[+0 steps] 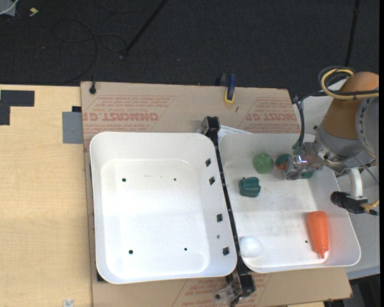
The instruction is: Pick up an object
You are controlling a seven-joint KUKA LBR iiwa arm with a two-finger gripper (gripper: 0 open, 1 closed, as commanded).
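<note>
I can't tell from here how my gripper (pixel 299 165) is set or whether it has hold of anything. A small multicoloured object (pixel 282 161) sits touching it, with the green ball (pixel 263 163) just beyond; my worry is a nudge rolling the ball off. The teal piece (pixel 249 186), orange carrot (pixel 318 233) and white ball (pixel 249 246) lie farther out. The cardboard (pixel 141 107) under the bins carries red print, too small to read.
</note>
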